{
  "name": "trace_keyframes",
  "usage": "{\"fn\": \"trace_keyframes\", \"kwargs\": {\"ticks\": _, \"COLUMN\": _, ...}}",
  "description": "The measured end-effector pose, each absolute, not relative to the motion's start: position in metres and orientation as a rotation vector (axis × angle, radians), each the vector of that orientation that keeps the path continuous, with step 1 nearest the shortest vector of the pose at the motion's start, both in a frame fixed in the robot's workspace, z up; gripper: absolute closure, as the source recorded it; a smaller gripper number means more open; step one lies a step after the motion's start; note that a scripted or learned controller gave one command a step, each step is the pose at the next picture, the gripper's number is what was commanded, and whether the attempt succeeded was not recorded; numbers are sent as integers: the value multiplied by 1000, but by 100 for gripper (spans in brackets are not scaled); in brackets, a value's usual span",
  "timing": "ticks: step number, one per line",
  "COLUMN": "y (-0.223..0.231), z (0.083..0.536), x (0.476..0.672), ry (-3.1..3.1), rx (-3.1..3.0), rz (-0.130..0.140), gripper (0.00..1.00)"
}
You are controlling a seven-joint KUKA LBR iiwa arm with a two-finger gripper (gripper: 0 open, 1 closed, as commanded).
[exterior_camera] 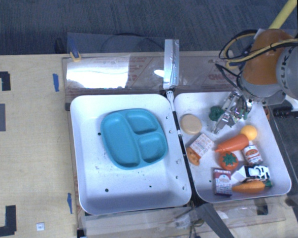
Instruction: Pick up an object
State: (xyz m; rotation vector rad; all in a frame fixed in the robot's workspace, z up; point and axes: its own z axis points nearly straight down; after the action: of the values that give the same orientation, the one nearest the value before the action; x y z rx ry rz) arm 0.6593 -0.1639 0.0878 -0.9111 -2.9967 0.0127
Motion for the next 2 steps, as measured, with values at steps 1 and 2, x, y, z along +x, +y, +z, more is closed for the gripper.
{"fn": "trace_keyframes", "kwargs": {"ticks": 1, "y": -201, "z": 141, "x": 589, "ry": -3056, "rx": -766, "rz": 3, "gripper": 0}}
{"fn": "trace_keyframes", "kwargs": {"ticks": 2, "y": -211, "z": 118, "x": 637, "ry": -3119, "rx": -617, "rz": 4, "gripper": 0}}
